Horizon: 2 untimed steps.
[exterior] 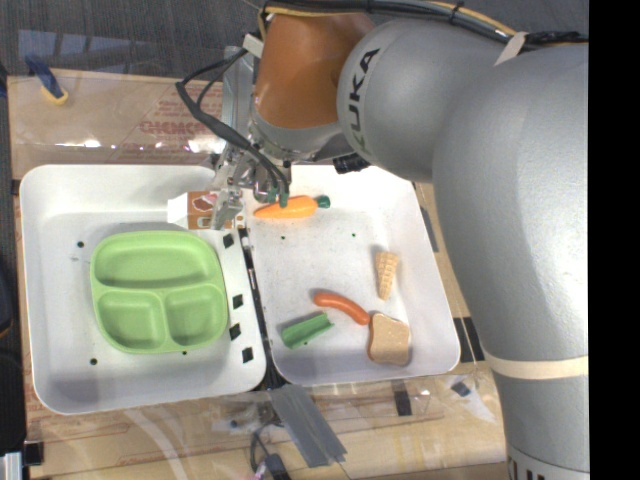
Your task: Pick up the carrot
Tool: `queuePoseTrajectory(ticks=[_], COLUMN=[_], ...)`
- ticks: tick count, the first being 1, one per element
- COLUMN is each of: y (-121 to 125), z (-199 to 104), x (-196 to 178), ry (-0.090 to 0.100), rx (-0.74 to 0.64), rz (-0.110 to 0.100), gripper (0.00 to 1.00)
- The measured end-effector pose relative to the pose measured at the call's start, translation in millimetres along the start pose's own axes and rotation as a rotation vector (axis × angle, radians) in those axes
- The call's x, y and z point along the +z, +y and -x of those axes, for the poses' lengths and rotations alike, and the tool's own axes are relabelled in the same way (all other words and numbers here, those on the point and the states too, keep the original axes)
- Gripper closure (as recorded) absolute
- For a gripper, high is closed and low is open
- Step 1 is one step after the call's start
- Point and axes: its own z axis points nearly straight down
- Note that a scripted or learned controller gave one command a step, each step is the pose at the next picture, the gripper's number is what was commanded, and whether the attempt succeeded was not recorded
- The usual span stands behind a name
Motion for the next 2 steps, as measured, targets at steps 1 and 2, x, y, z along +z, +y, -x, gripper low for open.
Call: queuePoseTrajectory(ticks=[1,2], y=[23,97], z=[-5,-27], x=[0,56], ry=[-0.003,0.002], rx=[0.364,0.341], rz=[0.0,-0.001], gripper=[1.0,1.0])
